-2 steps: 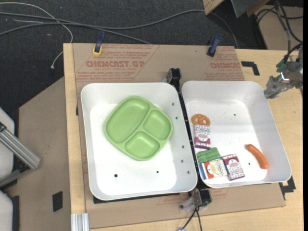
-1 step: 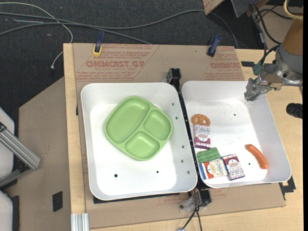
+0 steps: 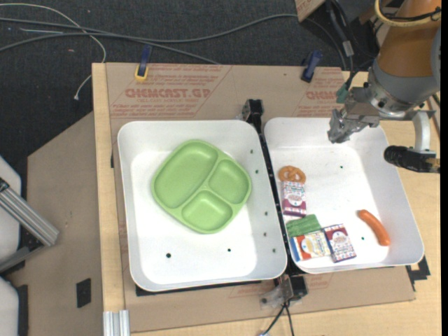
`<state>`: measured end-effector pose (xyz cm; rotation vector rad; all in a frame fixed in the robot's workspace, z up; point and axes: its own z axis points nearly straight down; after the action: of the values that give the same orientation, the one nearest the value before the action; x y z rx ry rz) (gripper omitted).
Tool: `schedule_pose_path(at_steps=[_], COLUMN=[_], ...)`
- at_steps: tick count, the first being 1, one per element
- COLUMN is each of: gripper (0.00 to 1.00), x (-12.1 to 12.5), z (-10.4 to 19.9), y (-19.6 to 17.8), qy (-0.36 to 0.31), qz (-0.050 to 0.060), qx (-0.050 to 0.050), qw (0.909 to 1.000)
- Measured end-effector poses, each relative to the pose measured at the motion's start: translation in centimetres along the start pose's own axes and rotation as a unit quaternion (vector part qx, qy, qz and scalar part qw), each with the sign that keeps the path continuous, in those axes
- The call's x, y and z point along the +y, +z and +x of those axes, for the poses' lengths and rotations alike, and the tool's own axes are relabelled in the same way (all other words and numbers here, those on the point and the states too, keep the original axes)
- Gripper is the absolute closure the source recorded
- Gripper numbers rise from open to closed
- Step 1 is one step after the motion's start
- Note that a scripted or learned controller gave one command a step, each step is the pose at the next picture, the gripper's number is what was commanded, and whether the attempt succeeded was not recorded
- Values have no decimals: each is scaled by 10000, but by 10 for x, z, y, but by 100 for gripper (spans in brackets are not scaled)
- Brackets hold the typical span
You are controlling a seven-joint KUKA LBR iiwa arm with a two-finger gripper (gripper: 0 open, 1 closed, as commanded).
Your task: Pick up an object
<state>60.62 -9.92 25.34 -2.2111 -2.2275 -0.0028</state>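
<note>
Claw [image 3: 341, 133] over right bin [image 3: 399, 187] back edge; can't tell if open, nothing seen gripped. Pretzel [image 3: 292, 174], sausage [image 3: 374, 227] well below/toward you.

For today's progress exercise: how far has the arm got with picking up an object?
Done: nothing lifted. The pretzel, hot dog and packets lie in the right bin. In hand: the gripper hangs over that bin's far edge. Left: descend, grasp, lift.

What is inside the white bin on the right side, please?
The right bin holds a pretzel, an orange hot dog and several small packets. The gripper covers a little of the bin's far edge.
</note>
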Motion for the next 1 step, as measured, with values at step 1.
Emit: schedule_pose_path(at_steps=[1], gripper=[100], x=[-5], z=[51], y=[2], qy=[10], qz=[7], qx=[-5], qw=[10000])
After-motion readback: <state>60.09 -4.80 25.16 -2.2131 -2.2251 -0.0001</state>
